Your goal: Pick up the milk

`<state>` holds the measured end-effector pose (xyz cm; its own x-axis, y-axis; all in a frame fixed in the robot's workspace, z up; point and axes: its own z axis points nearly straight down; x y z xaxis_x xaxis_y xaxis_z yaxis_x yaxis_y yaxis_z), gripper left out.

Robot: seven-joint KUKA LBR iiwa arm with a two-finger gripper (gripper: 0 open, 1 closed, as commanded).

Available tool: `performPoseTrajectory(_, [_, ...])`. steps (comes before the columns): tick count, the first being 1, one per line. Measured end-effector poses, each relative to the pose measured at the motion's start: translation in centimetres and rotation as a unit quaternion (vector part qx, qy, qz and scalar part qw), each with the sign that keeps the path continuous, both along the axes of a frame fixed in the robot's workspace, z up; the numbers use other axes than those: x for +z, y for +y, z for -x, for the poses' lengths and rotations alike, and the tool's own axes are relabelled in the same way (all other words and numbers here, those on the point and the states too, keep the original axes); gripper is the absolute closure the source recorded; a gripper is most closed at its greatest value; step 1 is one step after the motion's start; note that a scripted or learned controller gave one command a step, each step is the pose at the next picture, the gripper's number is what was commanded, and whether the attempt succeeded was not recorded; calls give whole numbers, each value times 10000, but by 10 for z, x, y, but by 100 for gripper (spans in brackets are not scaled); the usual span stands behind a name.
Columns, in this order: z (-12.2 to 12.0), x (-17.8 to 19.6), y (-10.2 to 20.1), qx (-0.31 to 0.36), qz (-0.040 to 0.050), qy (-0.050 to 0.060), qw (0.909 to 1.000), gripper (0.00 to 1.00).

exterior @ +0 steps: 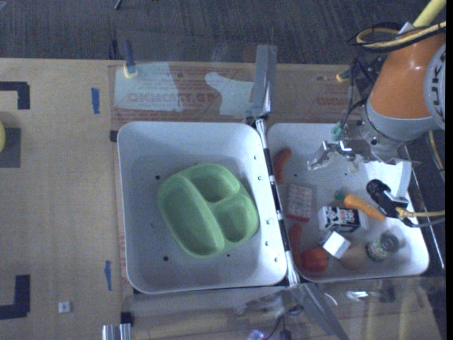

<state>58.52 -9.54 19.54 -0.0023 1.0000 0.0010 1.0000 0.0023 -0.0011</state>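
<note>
While my gripper hangs in the upper right of the frame, I cannot tell its opening; the milk lies below it, apart, in the right bin.

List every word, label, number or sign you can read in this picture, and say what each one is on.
"UK", the visible letters, run down the arm's orange band at the right edge.
Faint mirrored lettering on the clear sheet behind the bins: too blurred to read.
Print on the black and white milk carton: too small to read.
Red print on the small packet in the right bin: too small to read.
</note>
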Motion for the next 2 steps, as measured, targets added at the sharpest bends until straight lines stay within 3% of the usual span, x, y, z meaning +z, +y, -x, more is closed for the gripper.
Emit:
performPoseTrajectory(1, [39,-96,3,-259,5,-76,9996,0])
performPoseTrajectory(2, [38,-85,4,-263,-5,-91,9996,100])
